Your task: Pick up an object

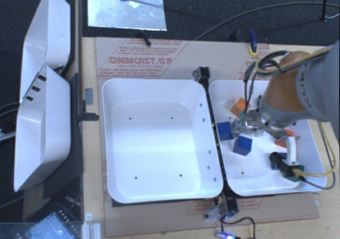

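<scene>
Low over the bin on the view's right, the hand (246, 126) sits among a small cluster of blocks near that bin's left wall. How far open it is cannot be told from this angle, and nothing can be seen gripped in it. A blue block (224, 130) lies just beside the hand on the side toward the divider between the bins; whether the two touch is unclear. A second blue block (242, 145) lies just below the hand in the view, tilted on the bin floor. An orange block (239, 108) rests a little above the hand, toward the bin's far wall. A small orange-red piece (283, 138) shows on the other side, partly hidden under the wrist. The grey arm (305, 86) comes in from the right across the right bin (255, 177). The left bin (154, 142) stands against it, both on the table (159, 60).
</scene>
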### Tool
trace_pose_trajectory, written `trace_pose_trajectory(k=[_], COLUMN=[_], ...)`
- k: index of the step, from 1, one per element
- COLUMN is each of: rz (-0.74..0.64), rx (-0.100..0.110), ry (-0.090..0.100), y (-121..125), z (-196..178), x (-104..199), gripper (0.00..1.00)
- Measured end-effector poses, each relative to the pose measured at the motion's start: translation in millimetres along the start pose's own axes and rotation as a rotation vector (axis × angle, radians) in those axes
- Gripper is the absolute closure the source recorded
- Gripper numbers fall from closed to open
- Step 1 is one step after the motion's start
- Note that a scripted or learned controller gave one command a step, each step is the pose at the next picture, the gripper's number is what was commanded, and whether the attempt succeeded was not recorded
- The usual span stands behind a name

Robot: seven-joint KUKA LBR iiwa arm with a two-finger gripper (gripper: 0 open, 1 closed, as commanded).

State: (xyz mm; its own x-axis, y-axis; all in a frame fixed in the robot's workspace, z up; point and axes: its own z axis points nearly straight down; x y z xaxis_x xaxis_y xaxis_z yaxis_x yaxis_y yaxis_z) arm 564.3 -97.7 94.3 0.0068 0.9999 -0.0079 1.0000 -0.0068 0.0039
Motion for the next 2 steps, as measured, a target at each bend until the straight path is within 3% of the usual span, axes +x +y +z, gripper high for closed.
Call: trace_pose_trajectory(k=[2], rz=[-0.005], rx=[0.004], ry=[0.008], y=[-49], z=[8], x=[-7], gripper=[0.00])
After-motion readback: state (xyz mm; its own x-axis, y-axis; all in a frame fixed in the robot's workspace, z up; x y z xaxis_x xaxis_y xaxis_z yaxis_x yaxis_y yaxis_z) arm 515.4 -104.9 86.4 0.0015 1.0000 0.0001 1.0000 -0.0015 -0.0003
